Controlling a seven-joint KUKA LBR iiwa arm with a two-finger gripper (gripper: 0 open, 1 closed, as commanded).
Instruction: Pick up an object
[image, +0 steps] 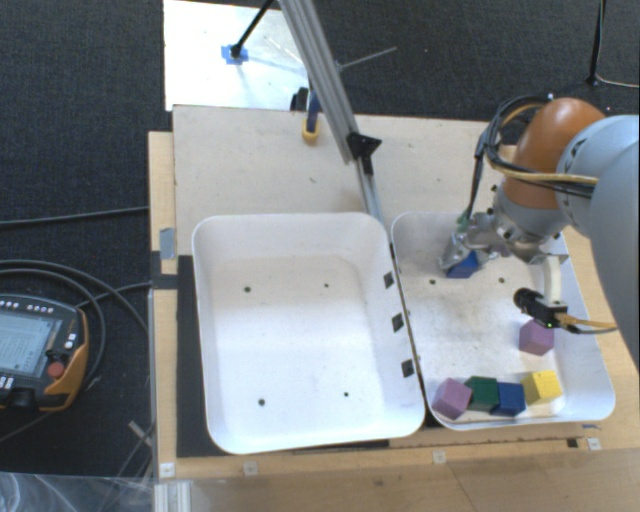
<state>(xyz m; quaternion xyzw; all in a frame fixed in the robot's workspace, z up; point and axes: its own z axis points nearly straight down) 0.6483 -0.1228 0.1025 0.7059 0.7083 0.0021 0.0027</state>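
Under the tool (462, 252), touching it, lies a blue block (463, 266).

two white bins (300, 235), six small blocks (450, 397) (two purple, two blue, one green, one yellow)

No readable text

The pendant (35, 352) left of the bench (260, 160) has a lit screen, but its contents are too small to read. No label, brand or number can be made out on the bins (215, 240), blocks (545, 385) or arm (600, 180).
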